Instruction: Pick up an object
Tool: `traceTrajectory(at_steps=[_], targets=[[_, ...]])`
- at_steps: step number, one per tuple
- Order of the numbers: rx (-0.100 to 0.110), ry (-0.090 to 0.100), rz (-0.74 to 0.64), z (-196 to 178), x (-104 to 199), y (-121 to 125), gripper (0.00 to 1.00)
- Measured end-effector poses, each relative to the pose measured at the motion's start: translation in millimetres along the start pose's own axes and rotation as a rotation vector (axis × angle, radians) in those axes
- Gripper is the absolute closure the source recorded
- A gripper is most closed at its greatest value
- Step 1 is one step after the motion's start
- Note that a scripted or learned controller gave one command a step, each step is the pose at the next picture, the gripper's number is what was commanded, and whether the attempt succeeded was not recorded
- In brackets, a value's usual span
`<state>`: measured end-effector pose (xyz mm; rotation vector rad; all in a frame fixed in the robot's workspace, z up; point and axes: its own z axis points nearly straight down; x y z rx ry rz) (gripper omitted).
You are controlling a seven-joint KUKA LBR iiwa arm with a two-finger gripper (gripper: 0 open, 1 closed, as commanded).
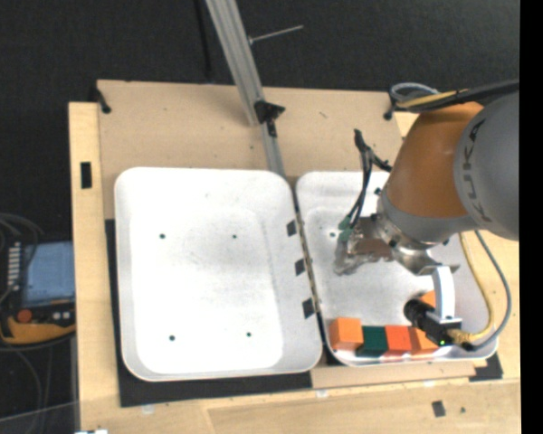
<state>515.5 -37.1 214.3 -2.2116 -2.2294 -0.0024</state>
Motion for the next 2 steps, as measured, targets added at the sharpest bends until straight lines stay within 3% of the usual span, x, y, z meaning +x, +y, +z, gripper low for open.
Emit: traceTrajectory(at_steps=[2], targets=[[-0.001,0.0,-0.001,-10,110,4,1.0]])
